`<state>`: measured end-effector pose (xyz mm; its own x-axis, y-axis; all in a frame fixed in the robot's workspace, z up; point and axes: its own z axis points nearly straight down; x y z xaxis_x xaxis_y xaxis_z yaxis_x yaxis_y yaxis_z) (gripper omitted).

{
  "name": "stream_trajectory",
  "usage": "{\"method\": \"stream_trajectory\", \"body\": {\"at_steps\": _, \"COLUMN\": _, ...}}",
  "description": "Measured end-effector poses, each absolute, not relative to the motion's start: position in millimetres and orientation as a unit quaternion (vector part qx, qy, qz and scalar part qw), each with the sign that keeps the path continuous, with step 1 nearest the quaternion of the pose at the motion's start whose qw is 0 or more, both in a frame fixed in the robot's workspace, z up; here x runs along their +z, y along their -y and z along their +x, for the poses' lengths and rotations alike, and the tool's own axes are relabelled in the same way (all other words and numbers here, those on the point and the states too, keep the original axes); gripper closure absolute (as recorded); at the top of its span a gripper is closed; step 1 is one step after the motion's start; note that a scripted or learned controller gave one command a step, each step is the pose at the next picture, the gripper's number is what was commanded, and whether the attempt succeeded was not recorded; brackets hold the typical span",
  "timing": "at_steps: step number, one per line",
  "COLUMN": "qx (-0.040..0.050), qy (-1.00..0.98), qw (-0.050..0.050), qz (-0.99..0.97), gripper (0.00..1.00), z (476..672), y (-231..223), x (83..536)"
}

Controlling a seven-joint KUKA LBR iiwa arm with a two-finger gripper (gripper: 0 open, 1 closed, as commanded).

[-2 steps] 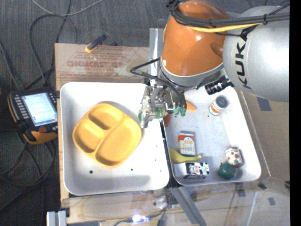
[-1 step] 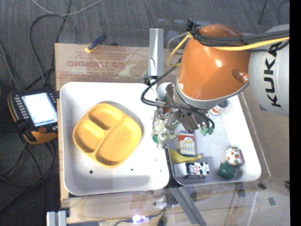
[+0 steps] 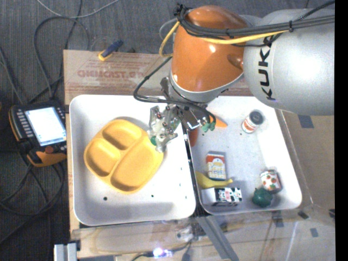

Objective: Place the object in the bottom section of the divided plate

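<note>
- My arm comes in from the upper right of the frame, its grey body and orange band bulking over the top centre; the wrist points down toward the seam between the two bins
- My tool hangs at the centre of the frame, over the right rim of the yellow divided plate; whether it is released or clenched I cannot tell, since cabling and metal parts crowd the tip; something small and green shows at the tip, but I cannot say whether it is grasped
- Left bin: it holds one divided plate with three sections, two small ones toward the upper left and one large one toward the lower right; all three sections look bare
- Right bin: I count about seven things; an orange piece near the top edge just beside my wrist; a small jar at upper right; a red and white box in the middle; a yellow banana-like piece below it; a black and white item along the lower edge; a dark green round thing and a small patterned cup at lower right
- A brown cardboard sheet lies on the worktop above the left bin; a handheld pendant with a lit screen sits at the left edge of the frame
</note>
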<state>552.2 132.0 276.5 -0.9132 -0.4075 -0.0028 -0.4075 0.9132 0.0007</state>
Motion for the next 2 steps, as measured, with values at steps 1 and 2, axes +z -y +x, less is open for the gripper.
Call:
{"method": "stream_trajectory", "body": {"at_steps": 1, "qx": 0.0008, "qy": -0.919, "qw": 0.001, "qz": -0.393, "gripper": 1.0, "z": 568.5, "y": -89.9, "x": 220.8}}
{"method": "stream_trajectory", "body": {"at_steps": 2, "qx": 0.0011, "qy": -0.864, "qw": 0.002, "qz": -0.503, "gripper": 1.0, "z": 564.5, "y": -121.9, "x": 240.1}}
